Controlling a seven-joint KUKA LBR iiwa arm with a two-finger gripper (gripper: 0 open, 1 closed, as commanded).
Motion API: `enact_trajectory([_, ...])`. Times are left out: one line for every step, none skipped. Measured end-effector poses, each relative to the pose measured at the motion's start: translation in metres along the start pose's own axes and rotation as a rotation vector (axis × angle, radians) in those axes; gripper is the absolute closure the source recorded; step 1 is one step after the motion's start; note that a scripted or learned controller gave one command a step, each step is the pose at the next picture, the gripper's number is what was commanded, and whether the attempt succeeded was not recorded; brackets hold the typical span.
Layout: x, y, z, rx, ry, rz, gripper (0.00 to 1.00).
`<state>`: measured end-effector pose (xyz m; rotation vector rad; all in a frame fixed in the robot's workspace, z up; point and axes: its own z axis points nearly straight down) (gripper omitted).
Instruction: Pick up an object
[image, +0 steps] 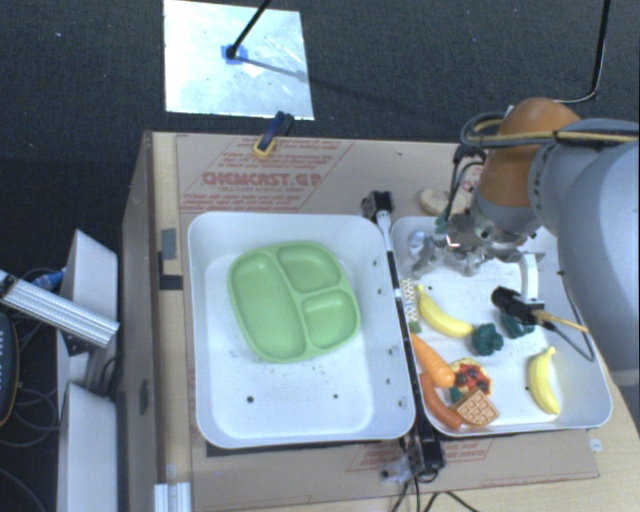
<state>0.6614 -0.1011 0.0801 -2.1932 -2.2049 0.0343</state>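
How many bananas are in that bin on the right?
2. One banana lies near the right bin's left wall, above the carrot; the other banana lies near its right edge. The arm may hide more.

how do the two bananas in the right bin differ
The left banana lies at a slant near the bin's left wall, just above the carrot; the right banana lies nearly upright in the picture, toward the bin's lower right corner. The left banana looks longer and slimmer, the right banana shorter and stubbier. The left banana sits nearer the gripper. Both are yellow, curved and lie flat in the right bin.
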Motion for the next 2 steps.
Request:
enact_trajectory([0.0112,-0.0012,0.0011,0.000,-0.011,0.003,0.00])
enact_trajectory([0.0031,0.0000,0.0002,-0.001,-0.001,0.000,0.00])
